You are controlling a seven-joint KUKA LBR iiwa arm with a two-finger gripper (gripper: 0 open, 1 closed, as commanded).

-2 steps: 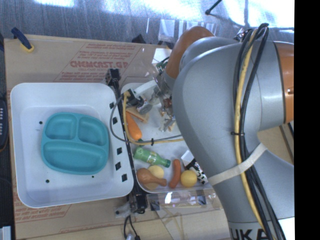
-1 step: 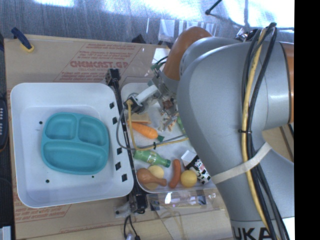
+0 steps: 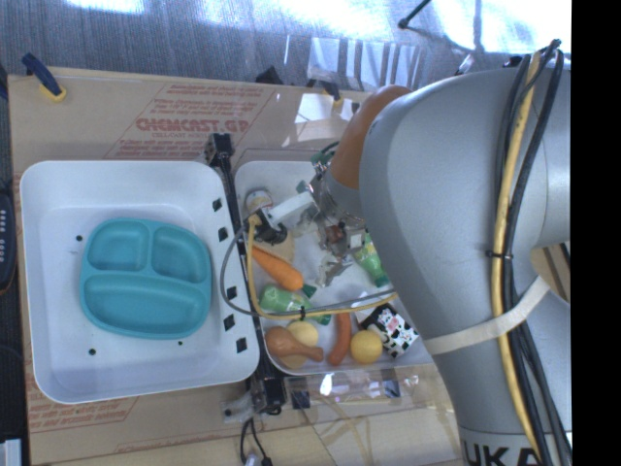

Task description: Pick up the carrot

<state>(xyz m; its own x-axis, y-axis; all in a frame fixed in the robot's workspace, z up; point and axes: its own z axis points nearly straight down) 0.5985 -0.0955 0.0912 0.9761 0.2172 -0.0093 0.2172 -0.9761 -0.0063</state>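
reaching in from the right, the grey arm (image 3: pixel 466 212) covers much of the right bin (image 3: pixel 250 178), and its claw (image 3: pixel 335 246) hangs low among the toy food; whether the claw is open or closed, i cannot tell. the carrot (image 3: pixel 277 269) lies tilted in that bin, just left of the claw and apart from it, above a green piece (image 3: pixel 281 301). a yellow lemon (image 3: pixel 366 347) sits near the bin's front edge. the left bin (image 3: pixel 39 289) holds a teal divided plate (image 3: pixel 146 278).
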